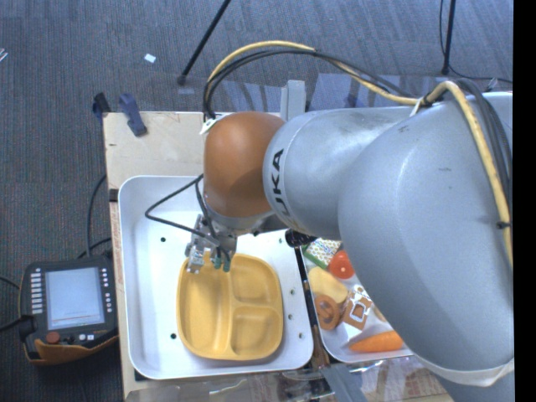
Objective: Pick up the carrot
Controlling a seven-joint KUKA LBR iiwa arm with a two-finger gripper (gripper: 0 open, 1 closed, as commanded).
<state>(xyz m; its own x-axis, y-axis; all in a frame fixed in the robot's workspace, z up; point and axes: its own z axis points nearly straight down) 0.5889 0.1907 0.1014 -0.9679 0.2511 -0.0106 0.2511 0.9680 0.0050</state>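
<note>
Nearest us, the carrot [376, 342] lies in the right bin [335, 352], beside a pretzel-like piece [328, 311] and below a red tomato [340, 265], mostly shadowed by the arm [394, 199]. Across the divider from the carrot, our hand [208, 260] hangs over the upper left corner of the yellow tray [230, 308] in the left bin [151, 224], fingers slightly parted and gripping nothing we can see. Judging by that, we are well apart from the carrot and must cross over to reach it.

Dark grey carpet [100, 40] surrounds a pale wooden bench [159, 145], tripod legs [209, 23] standing behind.
</note>
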